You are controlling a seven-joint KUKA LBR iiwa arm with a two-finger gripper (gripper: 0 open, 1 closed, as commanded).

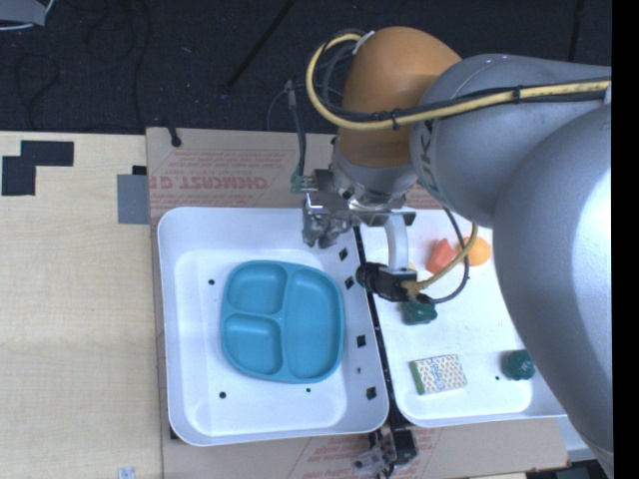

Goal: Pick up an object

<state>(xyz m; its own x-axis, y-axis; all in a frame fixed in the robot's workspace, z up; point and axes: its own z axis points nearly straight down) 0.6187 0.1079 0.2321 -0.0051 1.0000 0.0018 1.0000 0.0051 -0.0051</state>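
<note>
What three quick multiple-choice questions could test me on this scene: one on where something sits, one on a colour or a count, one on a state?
1. Where does the blue divided plastic plate lie?
A. in the left white bin
B. in the right white bin
C. on the wooden bench

2. How many compartments does the plate have?
A. two
B. three
C. five

3. How does the plate lie?
A. flipped upside down
B. propped on its edge against a wall
C. flat, hollows facing up

Answers:
1. A, as it rests on the left bin's floor, across the middle divider from the small patterned card and the orange carrot-shaped toy.
2. B, as ridges split it into one large and two smaller sections.
3. C, as all its hollows open toward the camera.
</note>
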